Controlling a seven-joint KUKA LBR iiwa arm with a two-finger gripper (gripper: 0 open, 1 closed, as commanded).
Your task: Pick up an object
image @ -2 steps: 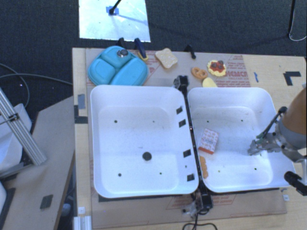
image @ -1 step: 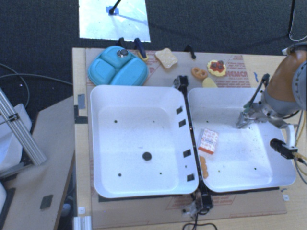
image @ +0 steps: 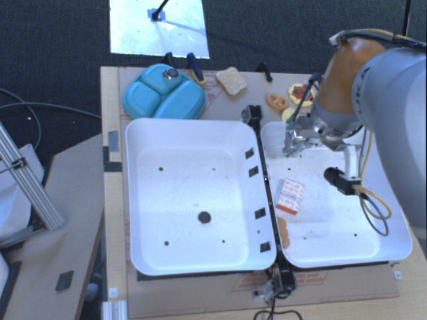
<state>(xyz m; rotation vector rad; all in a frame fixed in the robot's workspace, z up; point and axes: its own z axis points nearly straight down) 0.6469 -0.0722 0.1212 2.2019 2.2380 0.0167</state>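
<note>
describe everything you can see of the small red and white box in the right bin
The box is a small flat packet, white with red print and a red-orange lower edge, and looks like cardboard. It lies flat on the floor of the right bin, turned slightly off square, close to the divider between the two bins. Nothing touches it: a small tan piece lies just below it, apart, and the claw is above it toward the bin's far end.

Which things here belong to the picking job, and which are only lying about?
For the job:
gripper
small carton in right bin
dark round piece in left bin

Lying about, behind the bins:
blue divided tray
toast slice
pretzel
</note>
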